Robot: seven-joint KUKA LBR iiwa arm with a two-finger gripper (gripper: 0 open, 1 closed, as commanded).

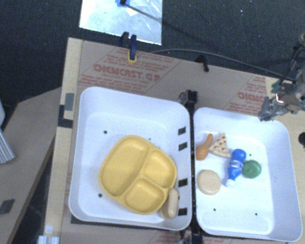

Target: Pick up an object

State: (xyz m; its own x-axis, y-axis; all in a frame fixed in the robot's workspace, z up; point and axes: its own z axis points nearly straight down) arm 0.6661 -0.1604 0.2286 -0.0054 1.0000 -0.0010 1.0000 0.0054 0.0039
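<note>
The gripper (269,111) is hanging above the far rim of the right bin (288,186), near that bin's far right corner; nothing is sitting between its fingers, and whether they are spread or closed cannot be told from this slant. Below and toward the near side, the bin floor is lying open around the far right corner and along the right wall. The objects are clustering well apart from the gripper, toward the bin's left half: a blue bottle (235,167) is lying with a green ball (252,169) just beside it, a pizza slice (220,146) and an orange drumstick (204,148) are sitting near the dividing wall, and a round beige cookie (209,182) is resting nearer the camera. In the left bin (90,137) a yellow divided tray (136,173) is lying with a bread roll (172,202) touching its near right edge.
</note>
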